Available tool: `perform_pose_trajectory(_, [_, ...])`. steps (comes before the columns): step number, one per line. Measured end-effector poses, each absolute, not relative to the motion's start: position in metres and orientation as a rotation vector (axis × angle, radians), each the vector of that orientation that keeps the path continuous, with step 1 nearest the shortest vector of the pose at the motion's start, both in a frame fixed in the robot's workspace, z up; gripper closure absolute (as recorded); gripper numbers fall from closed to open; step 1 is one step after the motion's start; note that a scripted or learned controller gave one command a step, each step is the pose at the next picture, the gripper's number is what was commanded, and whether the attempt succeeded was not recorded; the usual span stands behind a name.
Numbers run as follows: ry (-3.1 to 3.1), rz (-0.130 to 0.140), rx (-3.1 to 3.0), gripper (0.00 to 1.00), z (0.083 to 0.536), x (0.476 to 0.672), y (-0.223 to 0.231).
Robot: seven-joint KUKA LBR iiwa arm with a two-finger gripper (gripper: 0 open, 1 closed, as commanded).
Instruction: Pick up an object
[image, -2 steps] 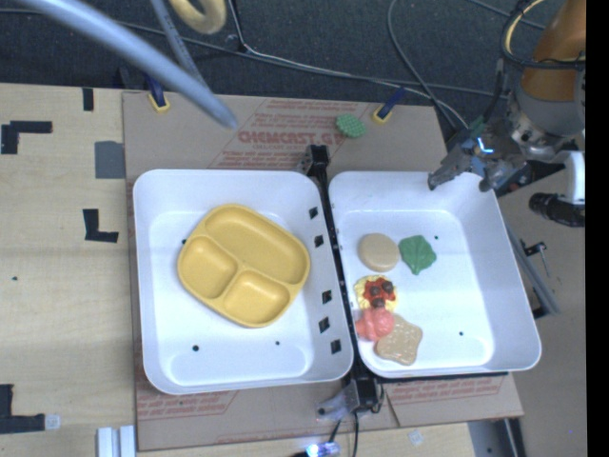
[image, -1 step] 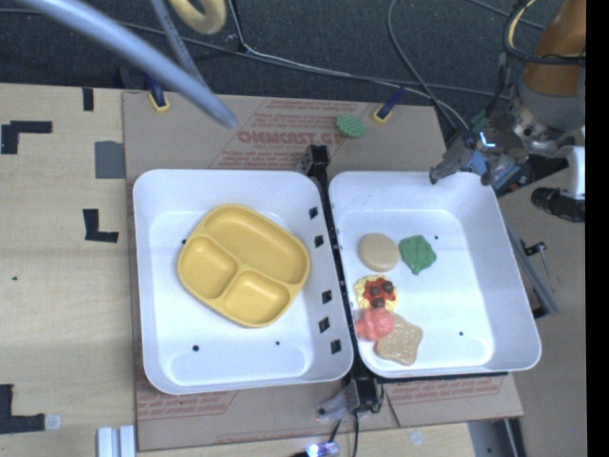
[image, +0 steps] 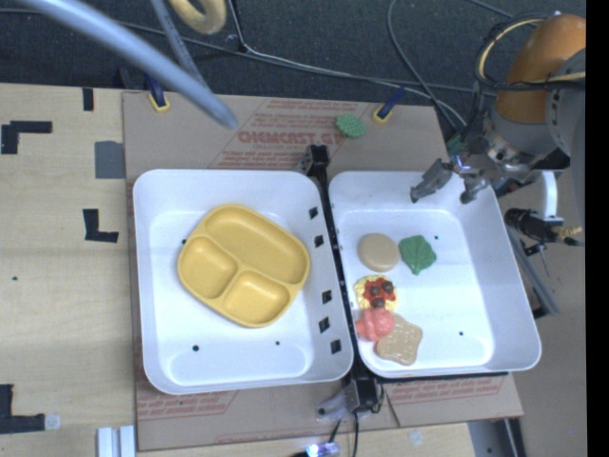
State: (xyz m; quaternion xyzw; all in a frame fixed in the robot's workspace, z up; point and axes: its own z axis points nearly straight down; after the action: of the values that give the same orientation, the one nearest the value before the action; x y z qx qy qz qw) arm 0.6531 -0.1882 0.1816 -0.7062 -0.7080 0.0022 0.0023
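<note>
The right bin point(image: 495, 284) holds a round tan piece point(image: 379, 251), a green leaf-shaped piece point(image: 417, 254), a yellow piece with red and dark toppings point(image: 378, 291), a pink piece point(image: 374, 324) and a tan star-like piece point(image: 400, 342). My gripper point(image: 447, 187) hangs over the far edge of the right bin, above and to the right of the green piece. Its two fingers stand apart with nothing between them.
The left bin point(image: 162, 208) holds a yellow divided tray point(image: 244, 265). A small green piece point(image: 350, 126) lies on the cardboard behind the bins. Cables run across the dark floor at the back, and a grey pole slants in at top left.
</note>
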Motion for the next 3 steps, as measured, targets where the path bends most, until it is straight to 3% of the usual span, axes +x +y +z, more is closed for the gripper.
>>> perform_pose_trajectory(2, [-2.226,0.003,-2.219,0.0,0.083,0.656,-0.18])
perform_pose_trajectory(3, [-2.23,0.001,-2.22,1.0,0.097,0.658,-0.181])
